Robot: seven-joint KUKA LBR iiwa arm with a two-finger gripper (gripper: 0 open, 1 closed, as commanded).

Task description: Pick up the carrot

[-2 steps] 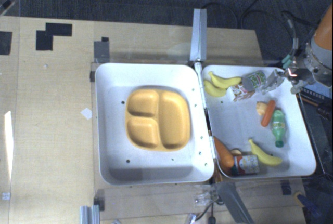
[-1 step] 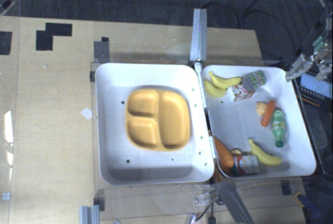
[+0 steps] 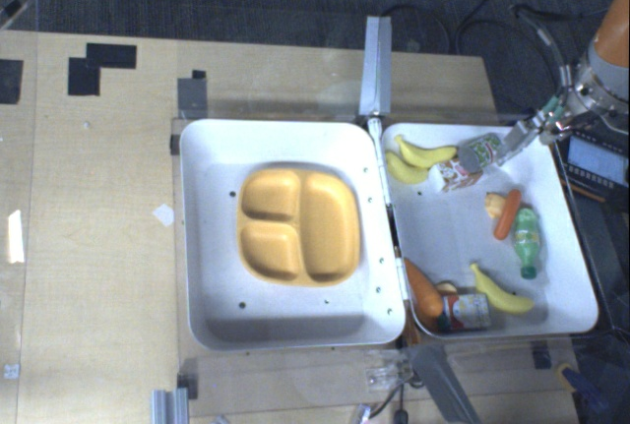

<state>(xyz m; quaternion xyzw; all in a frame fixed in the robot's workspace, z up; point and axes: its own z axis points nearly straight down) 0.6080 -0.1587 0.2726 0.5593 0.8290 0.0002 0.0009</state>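
The carrot (image 3: 422, 287) is a smooth orange taper lying at the near-left corner of the right bin (image 3: 581, 260), its tip toward the divider, its thick end just beside a can (image 3: 467, 311); a second, smaller orange piece (image 3: 506, 213) lies mid-bin beside a green plastic bottle (image 3: 527, 242). Two glossy yellow bananas — one (image 3: 421, 159) at the far left, one (image 3: 502, 289) near the front. The left bin (image 3: 202, 215) holds one matte yellow tray (image 3: 299, 222) with three compartments. Both bins are shallow white plastic on a pale wooden bench (image 3: 89, 215); dark carpet and cables behind. The gripper (image 3: 484, 152) hangs over a small carton (image 3: 456, 174) at the far side — well apart from the carrot.
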